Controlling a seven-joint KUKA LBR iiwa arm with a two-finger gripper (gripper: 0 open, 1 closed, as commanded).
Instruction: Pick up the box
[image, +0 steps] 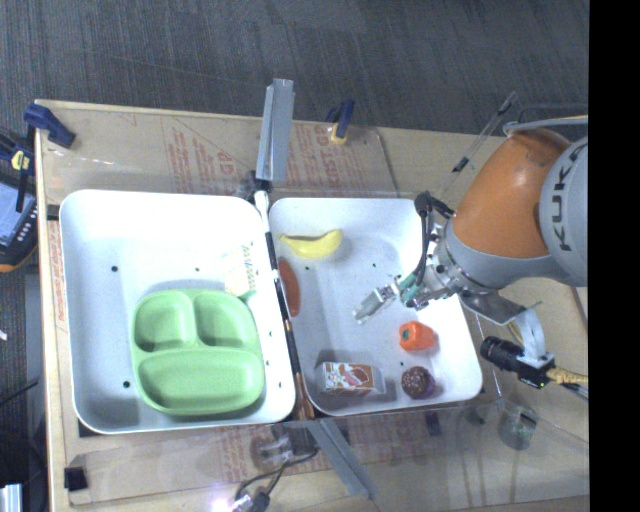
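Hovering above box (349, 377), gripper (372, 304) w/ fingers apart, empty; could snag orange toy (417, 336) right of box.

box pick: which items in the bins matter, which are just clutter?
Job:
- box, near front edge of the right bin
- gripper, above the bin floor, apart from the box

Clutter:
- banana
- orange item
- dark round item
- green divided tray in left bin
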